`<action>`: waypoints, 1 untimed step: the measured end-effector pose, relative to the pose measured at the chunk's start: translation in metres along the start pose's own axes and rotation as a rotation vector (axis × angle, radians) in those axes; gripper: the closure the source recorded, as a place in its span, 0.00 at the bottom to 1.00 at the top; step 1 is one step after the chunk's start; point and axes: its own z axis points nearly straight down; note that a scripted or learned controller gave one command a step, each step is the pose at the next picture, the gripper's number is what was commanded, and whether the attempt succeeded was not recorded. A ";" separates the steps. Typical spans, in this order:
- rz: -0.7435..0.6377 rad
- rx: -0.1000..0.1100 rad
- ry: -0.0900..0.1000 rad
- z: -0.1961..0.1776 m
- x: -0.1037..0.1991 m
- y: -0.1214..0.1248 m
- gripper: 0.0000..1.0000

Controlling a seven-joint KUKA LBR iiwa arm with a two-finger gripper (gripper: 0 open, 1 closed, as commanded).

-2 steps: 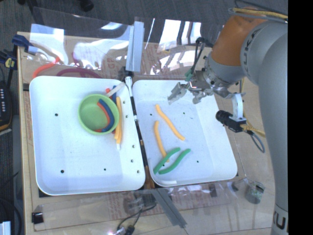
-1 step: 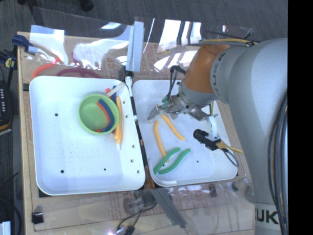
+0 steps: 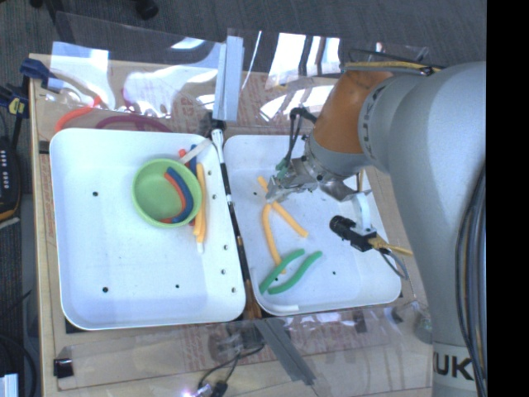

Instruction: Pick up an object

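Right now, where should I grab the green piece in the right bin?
Take the green piece at its middle, coming straight down. It lies flat and curved near the front of the right bin; its ends look thin, and an orange strip touches its left end, so the middle probably gives the tool most room.

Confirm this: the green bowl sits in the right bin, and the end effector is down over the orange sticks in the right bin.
One detail is wrong. The camera view shows the green bowl in the left bin, not the right one. The rest stands: the end effector is down over the orange sticks in the right bin.
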 end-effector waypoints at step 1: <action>-0.206 -0.002 0.000 -0.084 0.028 0.041 1.00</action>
